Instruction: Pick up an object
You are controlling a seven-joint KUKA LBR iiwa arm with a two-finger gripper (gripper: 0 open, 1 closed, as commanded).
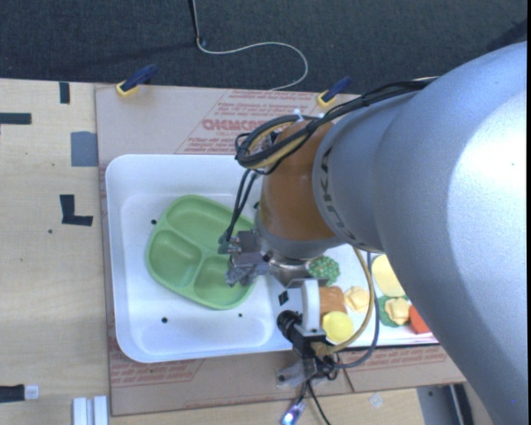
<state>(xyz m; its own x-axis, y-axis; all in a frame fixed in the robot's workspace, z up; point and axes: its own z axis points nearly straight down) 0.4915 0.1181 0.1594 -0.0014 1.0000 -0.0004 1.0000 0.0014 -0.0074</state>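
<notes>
One green tray in left bin

Gripper sits low over the tray's right edge, in the left bin; finger state: can't tell. Small food toys lie in the right bin, partly hidden by the arm.

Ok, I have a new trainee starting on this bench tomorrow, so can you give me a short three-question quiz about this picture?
1. True or false: the green tray lies in the left bin.
2. Which colour is the band above the arm's wrist? A) blue B) orange C) red
3. Fill in: the small toy foods lie in the ____ bin.

Key:
1. True. The green tray with compartments rests on the left bin's floor, and the gripper is over the tray's right edge.
2. B. The band is orange.
3. Right. The yellow, green and orange pieces sit there, partly hidden by the arm.
</notes>
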